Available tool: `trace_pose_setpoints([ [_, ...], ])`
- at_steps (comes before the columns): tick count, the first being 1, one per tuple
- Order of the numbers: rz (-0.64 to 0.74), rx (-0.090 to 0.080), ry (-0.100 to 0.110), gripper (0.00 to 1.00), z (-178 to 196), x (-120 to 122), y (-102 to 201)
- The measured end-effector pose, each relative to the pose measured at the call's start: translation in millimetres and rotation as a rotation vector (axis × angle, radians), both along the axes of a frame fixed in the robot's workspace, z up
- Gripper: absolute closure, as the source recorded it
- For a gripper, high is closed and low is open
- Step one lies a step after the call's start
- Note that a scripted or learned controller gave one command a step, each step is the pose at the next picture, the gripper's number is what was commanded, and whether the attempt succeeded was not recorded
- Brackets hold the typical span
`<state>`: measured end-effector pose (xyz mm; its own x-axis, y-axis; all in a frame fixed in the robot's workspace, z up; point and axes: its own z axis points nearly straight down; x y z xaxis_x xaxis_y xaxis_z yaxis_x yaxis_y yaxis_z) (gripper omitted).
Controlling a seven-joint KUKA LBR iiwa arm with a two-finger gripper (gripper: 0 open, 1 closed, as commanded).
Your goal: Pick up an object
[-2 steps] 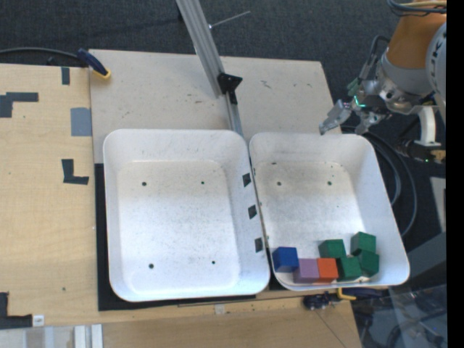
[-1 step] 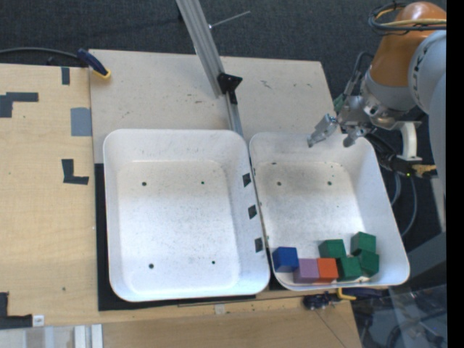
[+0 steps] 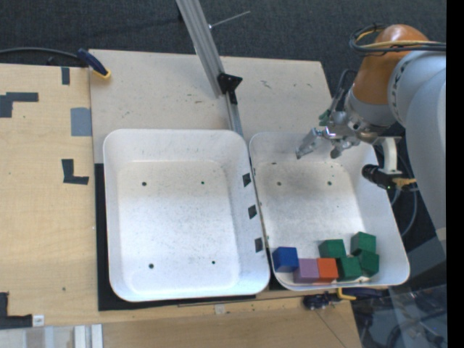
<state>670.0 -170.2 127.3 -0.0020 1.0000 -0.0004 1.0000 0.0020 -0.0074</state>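
Observation:
Several small blocks lie along the near edge of the right bin [image 3: 377, 216]: a blue block [image 3: 285, 258], a purple block [image 3: 309, 269], an orange block [image 3: 328, 268] and green blocks [image 3: 355, 255] clustered at the near right corner. My gripper [image 3: 320, 148] hangs over the far end of that bin, well away from the blocks. Its fingers [image 3: 304, 148] are spread apart with nothing between them.
The left bin [image 3: 116, 194] sits beside the right one, with black clips along the shared rim. A slanted metal rail [image 3: 206, 42] runs from the top toward the gap between the bins. A blue-and-yellow tool [image 3: 94, 61] lies on the bench at far left.

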Motion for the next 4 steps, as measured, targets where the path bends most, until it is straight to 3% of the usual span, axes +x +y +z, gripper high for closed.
trace_pose_setpoints([
  [1, 0.000, -0.001, -0.001, 0.00, -38.2, -1.2, 1.0],
  [2, 0.002, -0.002, -0.005, 1.00, -25.2, 0.2, 1.6],
  [4, 0.000, -0.001, -0.013, 1.00, 98.4, 2.3, 11.8],
])
